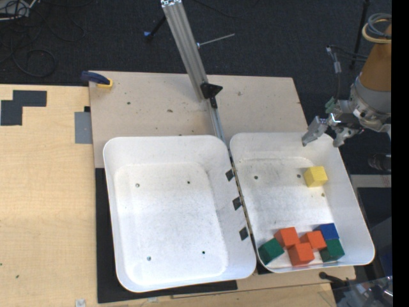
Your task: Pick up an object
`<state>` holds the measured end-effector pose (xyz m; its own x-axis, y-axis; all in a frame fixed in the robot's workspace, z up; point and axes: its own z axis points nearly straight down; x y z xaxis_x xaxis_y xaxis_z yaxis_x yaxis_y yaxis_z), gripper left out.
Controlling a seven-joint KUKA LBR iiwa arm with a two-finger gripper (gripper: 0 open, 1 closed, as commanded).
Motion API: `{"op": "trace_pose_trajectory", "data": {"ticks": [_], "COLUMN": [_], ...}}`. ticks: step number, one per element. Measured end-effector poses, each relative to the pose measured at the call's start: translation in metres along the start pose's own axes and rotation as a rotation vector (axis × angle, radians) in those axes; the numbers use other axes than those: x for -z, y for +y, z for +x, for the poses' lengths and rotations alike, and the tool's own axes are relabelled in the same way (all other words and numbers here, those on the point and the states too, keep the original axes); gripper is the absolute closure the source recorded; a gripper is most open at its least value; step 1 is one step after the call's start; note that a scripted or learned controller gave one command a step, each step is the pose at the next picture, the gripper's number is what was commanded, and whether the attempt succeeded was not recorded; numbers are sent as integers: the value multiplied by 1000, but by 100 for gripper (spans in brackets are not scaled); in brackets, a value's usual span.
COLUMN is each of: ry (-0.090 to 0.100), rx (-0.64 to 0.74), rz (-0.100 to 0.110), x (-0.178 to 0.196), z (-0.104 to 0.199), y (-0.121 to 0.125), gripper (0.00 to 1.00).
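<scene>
The gripper [327, 132] hangs with fingers spread and nothing between them over the far rim of the right bin [358, 203], just beyond the yellow block [316, 176], with orange, green and blue blocks [303, 244] clustered at the near edge.

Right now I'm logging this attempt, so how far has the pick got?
Nothing looks done yet. The gripper hangs above the far rim of the right bin with nothing between its fingers. The yellow block lies apart near it; the orange, green and blue blocks sit clustered at the near end. Descending, grasping and lifting are all left.
</scene>
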<state>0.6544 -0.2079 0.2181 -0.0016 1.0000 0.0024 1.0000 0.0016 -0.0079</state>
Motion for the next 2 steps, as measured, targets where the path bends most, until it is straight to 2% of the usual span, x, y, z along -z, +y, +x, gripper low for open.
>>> {"op": "trace_pose_trajectory", "data": {"ticks": [1,2], "ry": [-2,-1], "rx": [3,5], "rz": [-4,0], "x": [4,-60], "z": [0,2], "y": [1,5], "gripper": [0,0]}}
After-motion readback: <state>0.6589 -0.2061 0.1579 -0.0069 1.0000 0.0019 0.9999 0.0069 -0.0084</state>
